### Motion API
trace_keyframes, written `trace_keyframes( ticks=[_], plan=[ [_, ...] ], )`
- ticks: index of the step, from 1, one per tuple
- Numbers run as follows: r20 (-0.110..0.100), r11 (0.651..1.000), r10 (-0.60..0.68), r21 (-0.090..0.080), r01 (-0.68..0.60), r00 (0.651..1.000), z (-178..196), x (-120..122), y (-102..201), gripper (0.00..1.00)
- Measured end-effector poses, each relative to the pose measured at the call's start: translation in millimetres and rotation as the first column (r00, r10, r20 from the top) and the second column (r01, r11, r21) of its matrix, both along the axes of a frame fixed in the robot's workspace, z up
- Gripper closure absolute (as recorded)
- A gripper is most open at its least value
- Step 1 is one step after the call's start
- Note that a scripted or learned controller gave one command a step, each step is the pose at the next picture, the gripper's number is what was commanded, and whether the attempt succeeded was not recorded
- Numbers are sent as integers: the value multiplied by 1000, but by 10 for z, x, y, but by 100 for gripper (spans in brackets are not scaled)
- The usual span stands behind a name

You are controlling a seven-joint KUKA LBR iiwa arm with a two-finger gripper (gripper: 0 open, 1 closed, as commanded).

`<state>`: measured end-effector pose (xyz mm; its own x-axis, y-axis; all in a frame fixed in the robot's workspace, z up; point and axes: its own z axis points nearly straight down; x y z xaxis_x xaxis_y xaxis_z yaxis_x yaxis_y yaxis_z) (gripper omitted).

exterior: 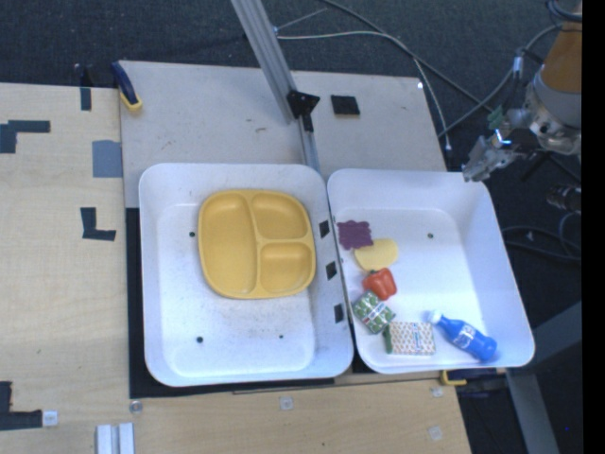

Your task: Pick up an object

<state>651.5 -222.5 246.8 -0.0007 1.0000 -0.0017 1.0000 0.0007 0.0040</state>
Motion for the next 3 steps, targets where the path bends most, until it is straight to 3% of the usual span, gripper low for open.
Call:
trace_keyframes(
  ticks=[3],
  plan=[
    [-6,1000,6,3,-6,1000,115,-51,1773,100]
  ],
)
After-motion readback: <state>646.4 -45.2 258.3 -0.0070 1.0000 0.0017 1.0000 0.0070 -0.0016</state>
